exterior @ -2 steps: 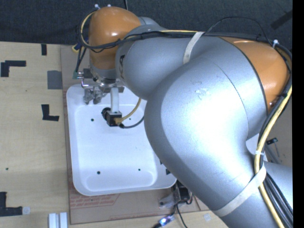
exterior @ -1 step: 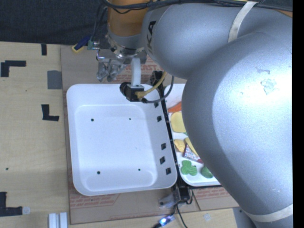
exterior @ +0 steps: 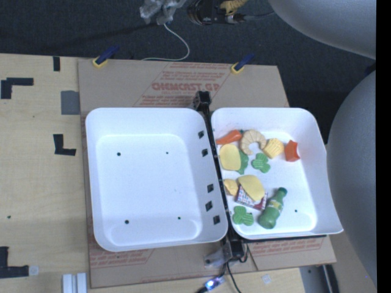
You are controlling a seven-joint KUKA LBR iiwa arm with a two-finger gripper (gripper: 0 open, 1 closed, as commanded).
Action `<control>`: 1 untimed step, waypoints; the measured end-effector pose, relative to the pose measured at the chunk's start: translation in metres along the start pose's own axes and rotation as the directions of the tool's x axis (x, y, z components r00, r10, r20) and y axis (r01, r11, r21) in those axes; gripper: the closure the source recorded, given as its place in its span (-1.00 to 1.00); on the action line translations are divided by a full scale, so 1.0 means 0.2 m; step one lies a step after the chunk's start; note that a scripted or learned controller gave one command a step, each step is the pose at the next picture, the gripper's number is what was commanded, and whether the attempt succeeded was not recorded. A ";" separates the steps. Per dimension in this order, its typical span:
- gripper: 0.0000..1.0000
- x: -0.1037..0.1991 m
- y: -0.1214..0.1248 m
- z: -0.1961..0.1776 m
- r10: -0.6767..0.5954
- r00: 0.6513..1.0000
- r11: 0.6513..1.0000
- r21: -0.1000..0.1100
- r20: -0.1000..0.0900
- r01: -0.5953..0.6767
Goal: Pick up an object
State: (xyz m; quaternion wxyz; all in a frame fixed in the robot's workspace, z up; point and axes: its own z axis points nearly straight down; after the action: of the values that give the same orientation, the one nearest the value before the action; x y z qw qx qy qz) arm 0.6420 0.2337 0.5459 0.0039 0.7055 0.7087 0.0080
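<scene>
Toy foods [exterior: 253, 179] clustered — right bin [exterior: 305, 124].

glossy plastic bins [exterior: 98, 163], matt cardbd sheet [exterior: 177, 87]

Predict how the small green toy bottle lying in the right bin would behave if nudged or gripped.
The green plastic toy bottle looks rounded and lies on its side, so a nudge would probably roll it. It seems rigid and light, likely glossy enough to slip from a loose pinch. It rests against the red-and-white toy piece, which may shift along with it.
</scene>
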 end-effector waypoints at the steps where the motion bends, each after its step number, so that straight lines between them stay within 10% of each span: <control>1: 1.00 0.00 -0.32 0.31 0.001 1.000 1.000 0.025 0.008 -0.001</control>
State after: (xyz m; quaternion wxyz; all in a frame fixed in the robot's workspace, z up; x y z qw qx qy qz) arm 0.5788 0.2337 0.4820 -0.0021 0.7059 0.7083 -0.0034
